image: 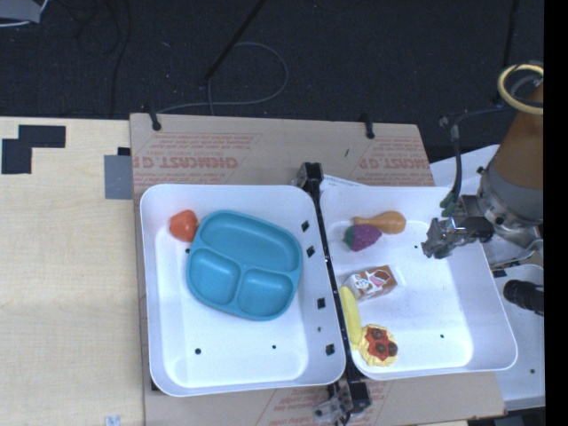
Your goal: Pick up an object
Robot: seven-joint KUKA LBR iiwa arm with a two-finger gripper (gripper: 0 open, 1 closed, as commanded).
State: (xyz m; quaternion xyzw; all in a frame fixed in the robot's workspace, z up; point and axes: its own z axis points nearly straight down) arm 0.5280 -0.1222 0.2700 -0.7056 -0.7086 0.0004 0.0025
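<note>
While the grey arm with the orange band reaches in from the right, its two-finger gripper [435, 243] hangs over the right shallow white plastic bin [461, 331], near that bin's upper right part; it carries nothing, and I cannot tell how its jaws stand, too dark and small. All pickable things in this bin sit to the gripper's left, bunched against the divider side, so the bin floor right under the gripper is bare. Nearest is the tan pear-shaped toy gourd [382, 223], just left and slightly up, touching or nearly touching the purple grape-cluster toy [361, 237]. Lower left lies the small printed snack packet [372, 282], flat. Further down-left, the yellow banana-like toy [351, 314] lies along the bin wall, with the yellow toy with red spots [379, 345] beside it. Far left, in the other white bin [231, 366], a blue three-compartment plastic tray [244, 264] takes the middle, an orange-red round toy [183, 225] beside its corner. Both bins rest on cardboard on the desk. Judgement: approach stage, no grasp yet; gourd looks the easiest target, being closest.
</note>
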